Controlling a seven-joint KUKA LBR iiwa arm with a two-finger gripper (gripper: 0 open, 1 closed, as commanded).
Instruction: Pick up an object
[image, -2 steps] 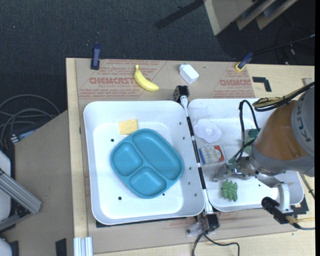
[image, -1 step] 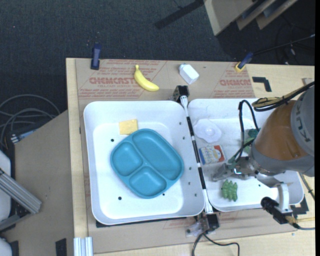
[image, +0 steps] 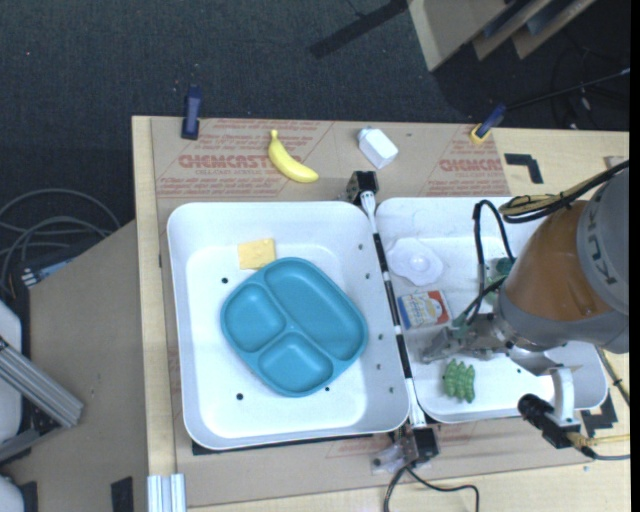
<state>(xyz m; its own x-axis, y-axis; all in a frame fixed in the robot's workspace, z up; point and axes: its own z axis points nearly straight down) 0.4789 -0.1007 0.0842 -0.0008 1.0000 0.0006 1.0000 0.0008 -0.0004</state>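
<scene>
In the right bin (image: 440, 213) lie a small green bumpy toy (image: 459, 381), a white packet with red and blue print (image: 422, 307) and a clear round lid (image: 415, 265). My gripper (image: 452, 346) hangs low in this bin. It is just above the green toy and right below the packet. The grey arm with its orange band (image: 555, 270) covers the right half of the bin. I see nothing held in the gripper.
The left bin (image: 185, 300) holds a blue divided plate (image: 292, 325) and a yellow block (image: 257, 253) at its back. Behind the bins, a banana (image: 290, 160) and a small white object (image: 378, 148) lie on the bench. Black cables (image: 482, 235) loop over the arm.
</scene>
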